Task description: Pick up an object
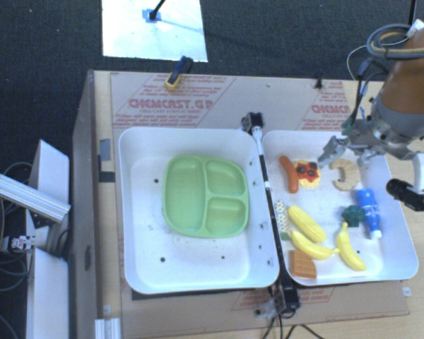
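left bin point(145, 267): green plate point(205, 196); right bin point(403, 256): toy food, blue bottle point(368, 212)

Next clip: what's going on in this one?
The arm's gripper hovers over the back of the right bin, spread above a tan cookie, holding nothing. That bin also holds a hot dog, a pizza slice, corn, two bananas, a blue bottle, broccoli and a waffle. A green plate lies in the left bin.
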`<action>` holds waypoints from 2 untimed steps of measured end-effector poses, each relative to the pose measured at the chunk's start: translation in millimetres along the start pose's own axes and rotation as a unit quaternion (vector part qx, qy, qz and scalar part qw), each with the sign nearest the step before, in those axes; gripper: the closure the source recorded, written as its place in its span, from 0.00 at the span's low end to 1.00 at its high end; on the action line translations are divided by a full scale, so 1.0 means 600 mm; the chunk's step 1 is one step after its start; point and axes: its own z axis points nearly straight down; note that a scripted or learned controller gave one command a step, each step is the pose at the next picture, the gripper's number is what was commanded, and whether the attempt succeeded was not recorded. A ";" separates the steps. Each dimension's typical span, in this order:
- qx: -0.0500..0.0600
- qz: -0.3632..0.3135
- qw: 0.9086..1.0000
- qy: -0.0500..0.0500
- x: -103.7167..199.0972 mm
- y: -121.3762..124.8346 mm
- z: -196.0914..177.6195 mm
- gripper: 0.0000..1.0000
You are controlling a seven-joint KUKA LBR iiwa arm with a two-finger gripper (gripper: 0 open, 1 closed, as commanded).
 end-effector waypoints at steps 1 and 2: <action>0.001 -0.001 1.000 0.000 0.053 0.041 0.125 0.00; 0.000 0.000 1.000 0.000 0.066 0.075 0.218 0.00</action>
